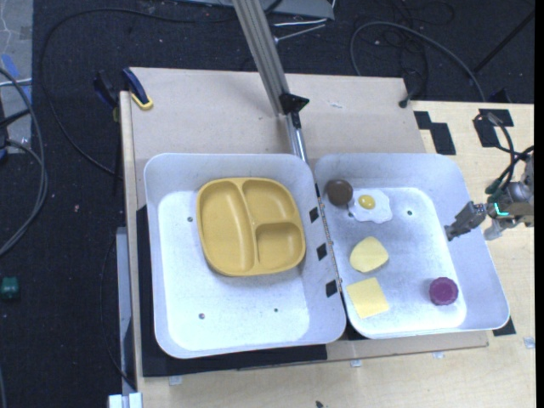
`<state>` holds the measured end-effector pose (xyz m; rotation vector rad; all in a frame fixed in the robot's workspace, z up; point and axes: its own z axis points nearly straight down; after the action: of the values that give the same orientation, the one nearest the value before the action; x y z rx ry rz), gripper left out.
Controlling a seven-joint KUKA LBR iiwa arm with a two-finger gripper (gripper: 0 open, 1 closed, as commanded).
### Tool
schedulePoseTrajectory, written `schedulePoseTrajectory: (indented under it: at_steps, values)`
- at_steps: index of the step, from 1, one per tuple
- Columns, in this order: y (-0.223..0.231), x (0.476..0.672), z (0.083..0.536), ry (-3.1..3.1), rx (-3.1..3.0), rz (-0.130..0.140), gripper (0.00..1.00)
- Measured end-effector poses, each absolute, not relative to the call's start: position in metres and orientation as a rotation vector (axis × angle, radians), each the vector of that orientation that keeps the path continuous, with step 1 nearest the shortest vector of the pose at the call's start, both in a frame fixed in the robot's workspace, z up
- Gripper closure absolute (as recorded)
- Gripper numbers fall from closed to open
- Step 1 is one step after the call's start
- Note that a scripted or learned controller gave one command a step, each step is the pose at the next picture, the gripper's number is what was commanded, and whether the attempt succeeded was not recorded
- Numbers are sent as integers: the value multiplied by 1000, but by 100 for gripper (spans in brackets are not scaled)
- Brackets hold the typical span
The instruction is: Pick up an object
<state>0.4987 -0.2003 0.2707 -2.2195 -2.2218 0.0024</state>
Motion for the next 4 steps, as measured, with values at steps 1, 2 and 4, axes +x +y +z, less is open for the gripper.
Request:
schedulePoseTrajectory:
  at_steps: [1, 2, 4]
  values:
    - [-200, 499, 271, -2223, -2220, 1, 0]
    - [-198, 504, 209, -2217, -2219, 4, 0]
    - [-201, 504, 119, -2217, -2220, 3, 0]
